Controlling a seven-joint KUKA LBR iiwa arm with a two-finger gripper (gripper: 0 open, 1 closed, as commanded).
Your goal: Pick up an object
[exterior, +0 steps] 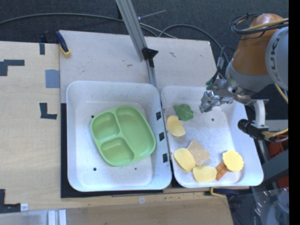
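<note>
The orange stick [221, 170] lies partly hidden under yellow pieces.

green leafy piece [183, 111] lies flat at the right bin's [243, 125] upper left; yellow slice [176, 126] just below it

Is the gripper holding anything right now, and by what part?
Nothing is held. The gripper hangs over the right bin, just right of the green leaf piece, with nothing between its fingers.

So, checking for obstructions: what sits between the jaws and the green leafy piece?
Nothing: camera view shows bare white bin floor between the gripper and the green leafy piece.
</note>
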